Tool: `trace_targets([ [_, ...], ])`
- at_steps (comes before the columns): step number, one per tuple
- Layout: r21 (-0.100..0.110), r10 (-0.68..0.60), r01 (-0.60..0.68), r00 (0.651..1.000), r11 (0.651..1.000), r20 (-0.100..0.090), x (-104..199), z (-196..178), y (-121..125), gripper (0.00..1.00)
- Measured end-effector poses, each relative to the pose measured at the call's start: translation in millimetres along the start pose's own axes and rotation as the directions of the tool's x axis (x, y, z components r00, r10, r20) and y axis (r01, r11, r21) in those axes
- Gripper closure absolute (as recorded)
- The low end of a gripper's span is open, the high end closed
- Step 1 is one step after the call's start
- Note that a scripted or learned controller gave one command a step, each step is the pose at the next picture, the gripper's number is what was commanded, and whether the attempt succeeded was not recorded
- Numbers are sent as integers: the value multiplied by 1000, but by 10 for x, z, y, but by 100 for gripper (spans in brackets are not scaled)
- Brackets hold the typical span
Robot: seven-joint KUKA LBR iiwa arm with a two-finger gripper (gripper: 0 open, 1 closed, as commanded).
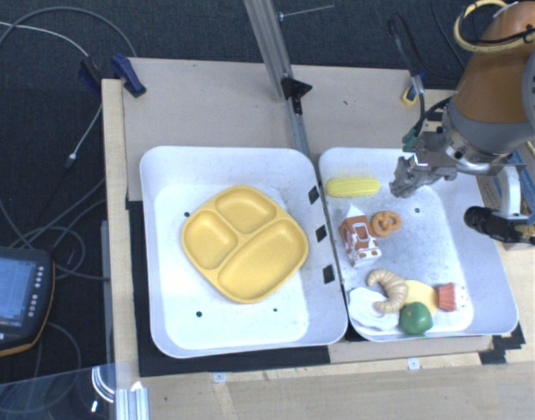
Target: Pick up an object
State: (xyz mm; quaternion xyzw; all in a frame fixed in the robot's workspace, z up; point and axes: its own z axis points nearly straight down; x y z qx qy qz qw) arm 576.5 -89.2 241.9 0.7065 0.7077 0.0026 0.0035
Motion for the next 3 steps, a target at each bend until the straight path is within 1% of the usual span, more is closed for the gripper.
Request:
trace_targets([
  [1, 6, -5, 5, 1000, 1000, -2, 522, 106, 193, 100],
  [2, 6, -5, 5, 1000, 1000, -4, 1056, -1, 345, 100],
  [3, 7, -4, 4, 1000, 1000, -3, 1598, 153, 423, 100],
])
